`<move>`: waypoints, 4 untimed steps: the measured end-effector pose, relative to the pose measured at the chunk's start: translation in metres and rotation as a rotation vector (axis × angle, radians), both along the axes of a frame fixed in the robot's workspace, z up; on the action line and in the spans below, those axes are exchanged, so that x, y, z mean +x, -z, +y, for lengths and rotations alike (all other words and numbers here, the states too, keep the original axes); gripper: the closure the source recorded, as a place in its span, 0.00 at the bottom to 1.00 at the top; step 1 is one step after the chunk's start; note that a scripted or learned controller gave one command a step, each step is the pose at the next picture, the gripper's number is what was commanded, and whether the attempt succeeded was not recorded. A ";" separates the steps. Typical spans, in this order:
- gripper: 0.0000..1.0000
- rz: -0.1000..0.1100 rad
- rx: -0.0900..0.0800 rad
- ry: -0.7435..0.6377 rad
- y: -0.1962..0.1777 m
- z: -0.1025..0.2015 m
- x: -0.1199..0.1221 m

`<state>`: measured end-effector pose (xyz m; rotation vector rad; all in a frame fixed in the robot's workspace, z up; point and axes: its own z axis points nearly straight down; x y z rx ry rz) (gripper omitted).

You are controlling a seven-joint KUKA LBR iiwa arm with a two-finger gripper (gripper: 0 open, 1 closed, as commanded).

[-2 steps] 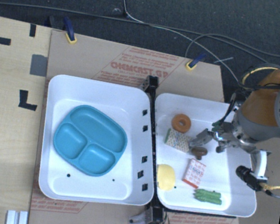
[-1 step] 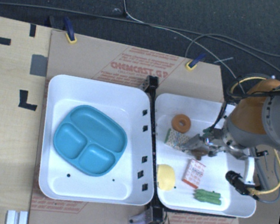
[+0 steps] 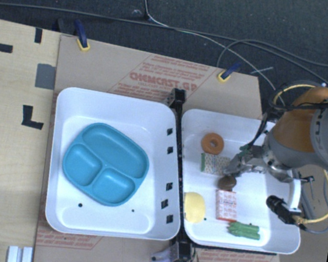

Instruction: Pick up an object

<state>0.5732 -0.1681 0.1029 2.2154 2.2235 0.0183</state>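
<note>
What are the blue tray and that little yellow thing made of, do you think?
The blue tray looks like moulded plastic: one even colour, smooth rounded dividers, a soft sheen. The yellow thing is harder to call; its rounded shape and matt, pale surface suggest toy food in foam or soft plastic, but the view is too small to say. Both lie in white bins that look like glossy plastic.

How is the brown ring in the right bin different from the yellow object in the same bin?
The brown ring has a hole in its middle; the yellow object is a solid rounded lump. The ring lies near the far side of the right bin, while the yellow object sits near the front, close to the divider. The ring is smaller than the yellow object. Both lie free on the white floor, apart from the gripper.
</note>
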 end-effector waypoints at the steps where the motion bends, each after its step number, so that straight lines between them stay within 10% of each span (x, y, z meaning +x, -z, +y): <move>1: 1.00 0.008 -0.008 0.002 -0.046 -0.002 0.008; 3: 1.00 0.009 -0.007 0.002 -0.113 0.000 0.015; 4: 1.00 0.011 -0.005 -0.003 -0.120 0.058 0.003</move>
